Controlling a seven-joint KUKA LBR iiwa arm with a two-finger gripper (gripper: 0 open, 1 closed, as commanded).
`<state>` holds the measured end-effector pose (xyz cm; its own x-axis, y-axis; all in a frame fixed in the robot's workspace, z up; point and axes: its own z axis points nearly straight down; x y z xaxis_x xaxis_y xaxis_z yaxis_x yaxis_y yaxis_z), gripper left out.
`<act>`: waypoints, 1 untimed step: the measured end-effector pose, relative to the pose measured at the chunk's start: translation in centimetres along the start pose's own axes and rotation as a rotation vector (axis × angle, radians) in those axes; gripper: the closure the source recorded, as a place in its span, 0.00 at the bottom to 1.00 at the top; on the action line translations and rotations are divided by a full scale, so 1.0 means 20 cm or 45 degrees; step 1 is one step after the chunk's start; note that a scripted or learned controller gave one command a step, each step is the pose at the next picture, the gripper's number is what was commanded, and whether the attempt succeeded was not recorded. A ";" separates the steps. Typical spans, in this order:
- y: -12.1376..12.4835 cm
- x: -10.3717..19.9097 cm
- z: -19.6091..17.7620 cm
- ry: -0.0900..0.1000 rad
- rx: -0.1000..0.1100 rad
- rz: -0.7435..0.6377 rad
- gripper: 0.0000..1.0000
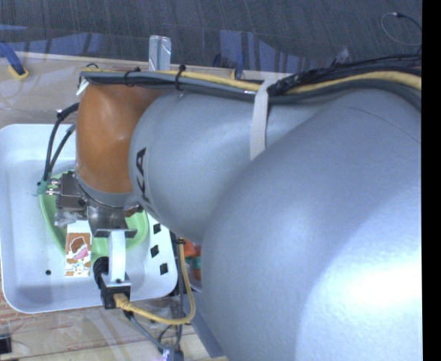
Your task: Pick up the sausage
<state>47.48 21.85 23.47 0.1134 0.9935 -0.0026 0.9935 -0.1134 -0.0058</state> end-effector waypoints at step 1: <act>0.00 -0.01 -0.05 0.001 -0.002 0.230 1.00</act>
<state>47.55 21.72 24.38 0.2903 0.9569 -0.0029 0.9569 -0.2904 -0.0034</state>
